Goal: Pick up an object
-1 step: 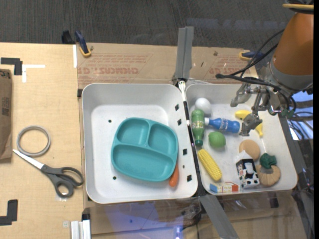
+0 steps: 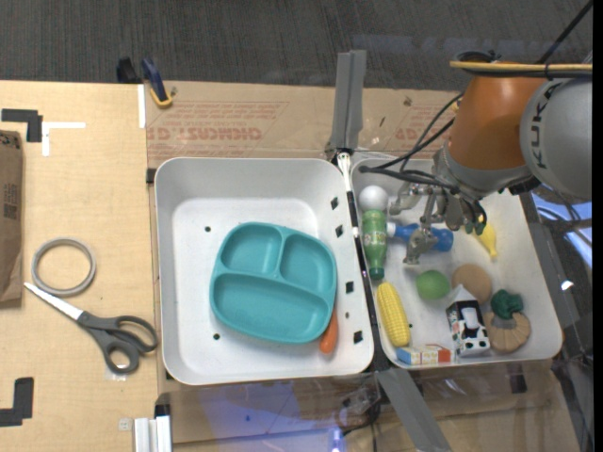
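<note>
My gripper [image 2: 429, 226] hangs over the upper middle of the right bin [image 2: 537, 252], below the arm's orange band. It is directly above a blue object [image 2: 426, 239] and partly hides it. Close by lie a green bottle [image 2: 375, 238], a white ball [image 2: 373, 197], a yellow banana [image 2: 487, 239] and a green ball [image 2: 432, 284]. Whether the gripper touches the blue object cannot be made out.
The right bin also holds a corn cob [image 2: 393, 314], a brown lump [image 2: 471, 278], a black-and-white cow toy [image 2: 468, 328], a green-topped brown toy [image 2: 509, 320] and a small box [image 2: 424, 354]. In the left bin [image 2: 179, 252] lie a teal divided plate [image 2: 273, 281] and a carrot [image 2: 328, 335]. Scissors [image 2: 104, 328] and a tape roll [image 2: 63, 265] rest at the left.
</note>
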You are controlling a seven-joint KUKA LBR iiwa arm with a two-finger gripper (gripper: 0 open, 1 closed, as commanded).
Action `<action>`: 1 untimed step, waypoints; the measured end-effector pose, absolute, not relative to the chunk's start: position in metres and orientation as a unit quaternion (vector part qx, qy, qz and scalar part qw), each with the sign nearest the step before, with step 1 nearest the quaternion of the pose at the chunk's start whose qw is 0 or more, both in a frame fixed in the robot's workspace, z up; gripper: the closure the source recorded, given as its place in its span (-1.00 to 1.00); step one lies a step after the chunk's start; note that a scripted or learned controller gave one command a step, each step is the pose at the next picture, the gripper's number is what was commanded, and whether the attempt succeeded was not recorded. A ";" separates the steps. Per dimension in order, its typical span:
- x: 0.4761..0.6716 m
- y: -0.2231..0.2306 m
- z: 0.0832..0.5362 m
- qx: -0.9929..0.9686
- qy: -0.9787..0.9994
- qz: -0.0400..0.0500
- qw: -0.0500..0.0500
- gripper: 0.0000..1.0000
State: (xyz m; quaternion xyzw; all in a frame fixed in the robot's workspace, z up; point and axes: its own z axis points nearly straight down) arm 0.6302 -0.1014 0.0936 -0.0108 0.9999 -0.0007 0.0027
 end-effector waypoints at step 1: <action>0.570 -0.208 0.093 0.035 0.999 -0.001 0.002 -1.00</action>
